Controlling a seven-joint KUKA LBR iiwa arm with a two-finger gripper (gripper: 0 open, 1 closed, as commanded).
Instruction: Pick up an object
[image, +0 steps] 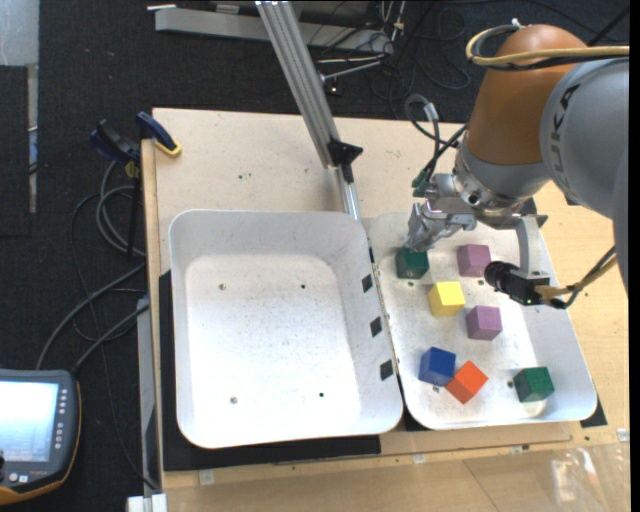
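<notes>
My gripper (418, 243) is low over the dark green block (411, 264), touching its top. I cannot tell how my gripper is set. The block is small and square, at the far left corner of the right bin (570, 345). Near it lie a yellow block (447, 297) and purple blocks (473, 259). The bins sit on a tan bench (260, 160).

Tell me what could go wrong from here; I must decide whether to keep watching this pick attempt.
1. The gripper is down at the green cube, which sits close to the right bin's left wall; the wall could spoil the grasp.
2. The yellow cube lies just beside it and could get nudged.
</notes>
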